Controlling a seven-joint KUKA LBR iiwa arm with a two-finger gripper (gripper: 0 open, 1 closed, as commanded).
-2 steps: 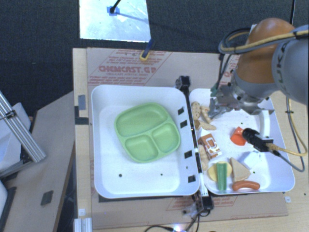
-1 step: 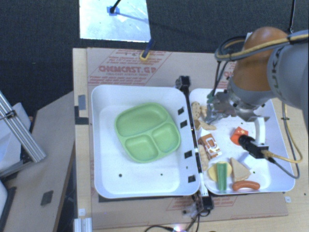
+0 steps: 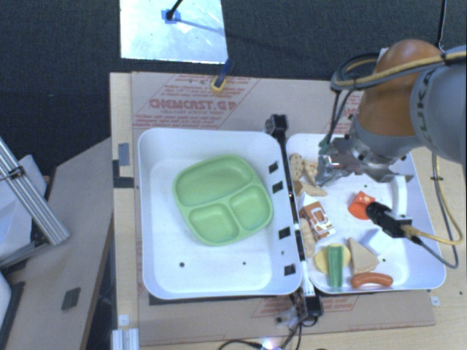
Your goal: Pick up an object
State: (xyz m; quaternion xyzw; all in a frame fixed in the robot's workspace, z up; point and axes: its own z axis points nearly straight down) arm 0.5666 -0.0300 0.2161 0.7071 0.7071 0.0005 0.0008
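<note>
Nearest the camera, the sausage (image 3: 372,280) lies at the right bin's (image 3: 427,265) front edge: light, smooth, round, likely to roll, so pinch it across the middle. Beside it, green stick (image 3: 334,265) and tan wedge (image 3: 360,254), both small and stiff. Further back, the carton (image 3: 318,220), then the orange piece (image 3: 360,205). Up at the far end the gripper (image 3: 328,163) hangs over the pale pieces (image 3: 305,176); whether it's spread or closed, can't tell.

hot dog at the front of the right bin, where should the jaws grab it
Probably mid-length on the hot dog, straight from above, jaws closing across its narrow width. It lies flat and long, roughly parallel to the right bin's front wall, and its near side sits close to that wall.
</note>
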